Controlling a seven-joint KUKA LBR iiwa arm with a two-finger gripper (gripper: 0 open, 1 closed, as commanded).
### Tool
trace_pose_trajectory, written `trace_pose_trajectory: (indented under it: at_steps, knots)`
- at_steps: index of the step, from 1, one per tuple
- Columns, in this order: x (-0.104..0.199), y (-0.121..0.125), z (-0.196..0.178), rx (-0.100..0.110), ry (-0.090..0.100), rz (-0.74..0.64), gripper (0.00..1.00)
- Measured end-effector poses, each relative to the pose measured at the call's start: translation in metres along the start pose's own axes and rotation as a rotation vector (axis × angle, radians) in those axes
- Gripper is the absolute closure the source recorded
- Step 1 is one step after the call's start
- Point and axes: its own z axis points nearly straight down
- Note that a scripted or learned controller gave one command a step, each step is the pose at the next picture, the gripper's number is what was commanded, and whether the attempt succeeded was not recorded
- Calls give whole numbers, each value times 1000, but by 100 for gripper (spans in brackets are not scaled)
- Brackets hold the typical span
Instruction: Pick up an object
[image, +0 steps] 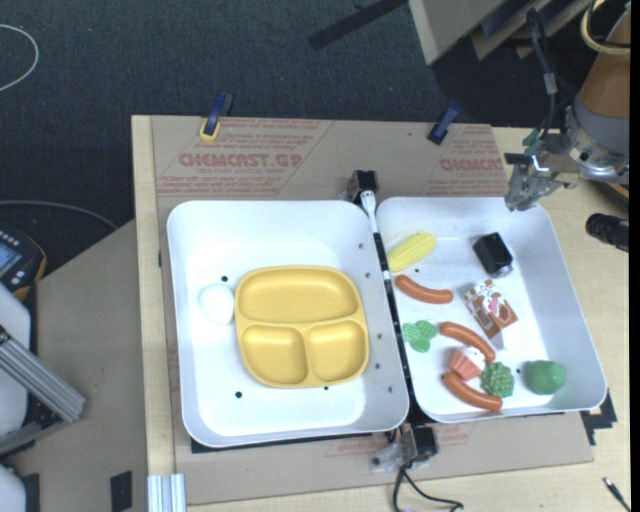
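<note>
Where the arm reaches in from the right of the camera view, its gripper (524, 192) hangs over the far right corner of the right bin (575, 300), just above the rim, with nothing visible between the fingers; whether they are spread or closed I cannot tell, since they look like one blurred grey mass from here. Below it in that bin lie a small black block (493, 253), a yellow corn cob (411, 250) near the inner wall, and a sausage (424, 291) just in front of the corn. Further toward the near side sit a red-and-white packet (491, 307), a green leafy piece (419, 335), a second sausage (467, 339), a third sausage (471, 391), a broccoli floret (497, 379) and a round green fruit (545, 376), all well apart from the gripper. The left bin (190, 380) holds a yellow divided tray (299, 325), with a white egg (216, 303) touching its left edge.
</note>
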Motion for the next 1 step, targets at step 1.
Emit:
trace_pose_trajectory:
  at_steps: [1]
  knots:
    - [47, -28, 6, 9, 5, -3, 100]
